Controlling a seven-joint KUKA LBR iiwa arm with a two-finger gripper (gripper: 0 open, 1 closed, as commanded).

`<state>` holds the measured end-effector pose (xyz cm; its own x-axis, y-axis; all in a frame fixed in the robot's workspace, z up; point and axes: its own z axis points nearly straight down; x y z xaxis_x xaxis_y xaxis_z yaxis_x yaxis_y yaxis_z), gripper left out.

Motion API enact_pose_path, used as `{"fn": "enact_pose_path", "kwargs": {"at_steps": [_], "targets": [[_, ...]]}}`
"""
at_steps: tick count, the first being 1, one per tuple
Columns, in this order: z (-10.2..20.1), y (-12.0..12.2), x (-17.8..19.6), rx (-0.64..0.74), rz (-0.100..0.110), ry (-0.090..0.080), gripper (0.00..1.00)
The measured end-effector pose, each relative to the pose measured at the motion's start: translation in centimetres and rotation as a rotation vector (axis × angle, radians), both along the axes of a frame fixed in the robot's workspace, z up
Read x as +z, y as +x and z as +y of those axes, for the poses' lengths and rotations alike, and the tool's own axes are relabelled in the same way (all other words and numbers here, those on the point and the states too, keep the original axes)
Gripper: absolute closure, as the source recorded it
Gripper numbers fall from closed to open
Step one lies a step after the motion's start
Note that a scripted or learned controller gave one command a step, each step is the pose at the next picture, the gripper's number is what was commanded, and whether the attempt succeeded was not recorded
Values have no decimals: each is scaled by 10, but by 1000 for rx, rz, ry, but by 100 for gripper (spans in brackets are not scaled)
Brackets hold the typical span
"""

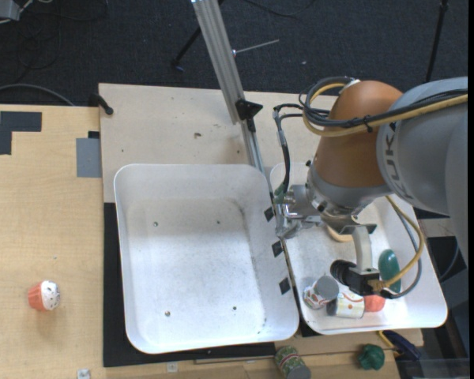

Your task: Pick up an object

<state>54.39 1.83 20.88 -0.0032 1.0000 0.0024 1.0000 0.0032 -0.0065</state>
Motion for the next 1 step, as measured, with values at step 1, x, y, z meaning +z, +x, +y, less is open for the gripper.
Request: {"fn": "enact_pose_path", "kwargs": {"at_steps": [1], "targets": [[56,-8,7,0,-4,-2,100]]}}
